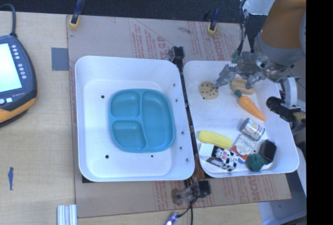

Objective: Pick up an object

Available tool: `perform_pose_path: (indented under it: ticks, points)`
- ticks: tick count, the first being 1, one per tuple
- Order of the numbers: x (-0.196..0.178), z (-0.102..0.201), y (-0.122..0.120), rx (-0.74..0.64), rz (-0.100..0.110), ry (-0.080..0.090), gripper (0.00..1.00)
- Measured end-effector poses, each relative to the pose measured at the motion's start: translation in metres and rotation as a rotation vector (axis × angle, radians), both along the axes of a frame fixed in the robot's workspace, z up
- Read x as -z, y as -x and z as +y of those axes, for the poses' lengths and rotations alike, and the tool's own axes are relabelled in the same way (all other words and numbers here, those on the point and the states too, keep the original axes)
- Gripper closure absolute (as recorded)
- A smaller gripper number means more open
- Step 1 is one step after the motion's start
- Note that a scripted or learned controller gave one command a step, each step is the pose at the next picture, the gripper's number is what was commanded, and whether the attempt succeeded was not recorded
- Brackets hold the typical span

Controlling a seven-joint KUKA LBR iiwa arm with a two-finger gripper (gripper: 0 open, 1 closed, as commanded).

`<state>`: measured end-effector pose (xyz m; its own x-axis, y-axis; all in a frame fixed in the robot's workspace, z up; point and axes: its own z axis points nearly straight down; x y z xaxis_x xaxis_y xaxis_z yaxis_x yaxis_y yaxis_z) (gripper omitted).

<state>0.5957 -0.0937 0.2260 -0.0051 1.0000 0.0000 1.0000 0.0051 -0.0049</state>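
My gripper [239, 76] hangs over the far part of the right bin [292, 165], its two grey fingers [225, 76] spread open. A tan, bread-like piece [241, 86] lies just below and between them; nothing is lifted. Left of it sits a chocolate-chip cookie [209, 90]. An orange carrot [251, 107] lies just in front of the tan piece. Nearer the front are a small tin can [252, 128], a yellow corn cob [215, 138], a black-and-white carton [223, 158], a green lump [255, 162] and a black object [268, 150].
The left bin [81, 114] holds a blue divided plate [141, 120]. A teach pendant [13, 78] rests on the bench at the far left. Clamps [76, 13] [212, 21] hold the cardboard's far edge. The arm's orange band [283, 15] rises at the right.
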Motion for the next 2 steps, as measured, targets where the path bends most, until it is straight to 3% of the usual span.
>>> perform_pose_path:
  ticks: [1, 2]
  points:
    - [0.053, -0.035, -0.017, 0.0, 0.002, 0.002, 0.0]
    - [0.059, -0.097, -0.06, 0.003, -0.002, 0.0, 0.0]
